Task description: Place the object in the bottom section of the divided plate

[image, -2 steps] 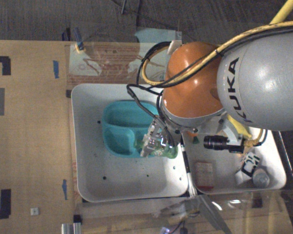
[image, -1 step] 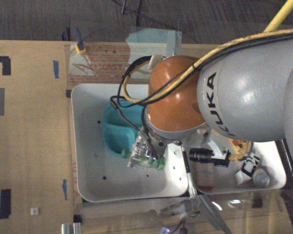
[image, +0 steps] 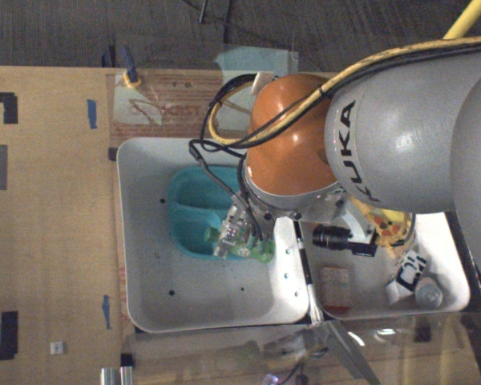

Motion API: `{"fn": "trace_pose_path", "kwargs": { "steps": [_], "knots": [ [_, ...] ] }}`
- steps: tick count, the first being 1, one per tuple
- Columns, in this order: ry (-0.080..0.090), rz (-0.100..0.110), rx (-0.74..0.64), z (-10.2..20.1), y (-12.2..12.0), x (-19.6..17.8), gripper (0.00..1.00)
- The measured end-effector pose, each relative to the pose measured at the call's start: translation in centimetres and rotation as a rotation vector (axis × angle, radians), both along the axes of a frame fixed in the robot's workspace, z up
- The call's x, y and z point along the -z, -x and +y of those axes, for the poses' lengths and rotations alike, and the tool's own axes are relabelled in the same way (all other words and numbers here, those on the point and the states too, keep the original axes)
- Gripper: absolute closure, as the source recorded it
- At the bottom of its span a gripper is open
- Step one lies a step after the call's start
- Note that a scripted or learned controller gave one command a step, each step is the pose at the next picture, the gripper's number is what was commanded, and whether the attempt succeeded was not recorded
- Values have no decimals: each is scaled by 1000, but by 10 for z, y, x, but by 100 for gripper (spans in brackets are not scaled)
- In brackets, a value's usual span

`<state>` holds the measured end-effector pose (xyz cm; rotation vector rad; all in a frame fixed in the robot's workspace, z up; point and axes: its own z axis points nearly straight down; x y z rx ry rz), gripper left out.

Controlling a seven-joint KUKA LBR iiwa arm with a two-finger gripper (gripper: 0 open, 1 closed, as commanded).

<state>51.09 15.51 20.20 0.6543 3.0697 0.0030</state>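
Observation:
A teal divided plate (image: 191,207) lies in the upper middle of the left bin (image: 144,279), its right part hidden by the arm. My gripper (image: 231,236) hangs over the plate's lower right rim, reaching in from the right under the orange wrist band. A small green object (image: 259,252) shows right at the gripper's tip, at the plate's lower right edge. I cannot tell whether it is held or resting on the plate or bin floor.
The grey arm covers most of the right bin (image: 457,295). In that bin lie a yellow item (image: 389,219), a black-and-white item (image: 409,271), a clear bottle (image: 430,295) and a reddish packet (image: 334,284). Wooden bench (image: 48,215) lies to the left.

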Motion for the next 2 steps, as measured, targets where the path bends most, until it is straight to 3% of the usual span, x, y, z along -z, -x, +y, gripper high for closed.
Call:
{"fn": "trace_pose_path", "kwargs": {
  "steps": [1, 2],
  "knots": [
    [-2, -4, -3, 1, -2, -10, 100],
    [0, -1, -62, 5, -45, -75, 100]
  ]
}}
